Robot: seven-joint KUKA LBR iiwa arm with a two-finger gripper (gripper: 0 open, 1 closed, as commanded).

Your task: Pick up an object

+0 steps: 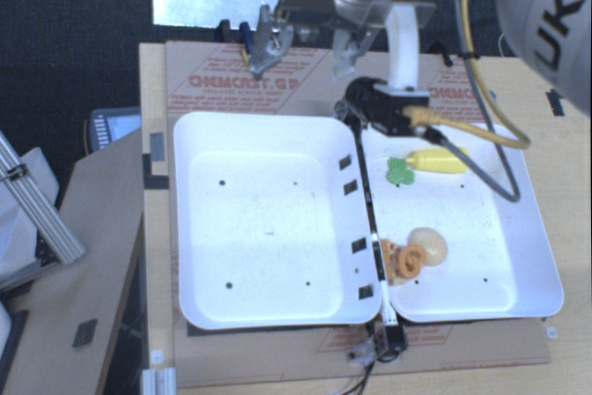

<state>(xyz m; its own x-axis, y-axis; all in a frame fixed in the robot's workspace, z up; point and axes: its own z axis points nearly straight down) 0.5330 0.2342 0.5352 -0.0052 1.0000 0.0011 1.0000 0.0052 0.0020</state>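
While the hand [301,46] hangs high over the far edge of the tabletop [153,199], its two fingers [265,42] spread with nothing between them, the things to pick all lie in the right bin [532,245]: a yellow piece [437,162] touching a small green one [400,171] near the far side, and a pale round lump [429,246] against an orange ring [405,261] close to the divider. My worry is that those pairs sit so tight together that a closing grip could nudge one aside or catch both, and the ring so near the bin wall leaves a finger little room to drop in.
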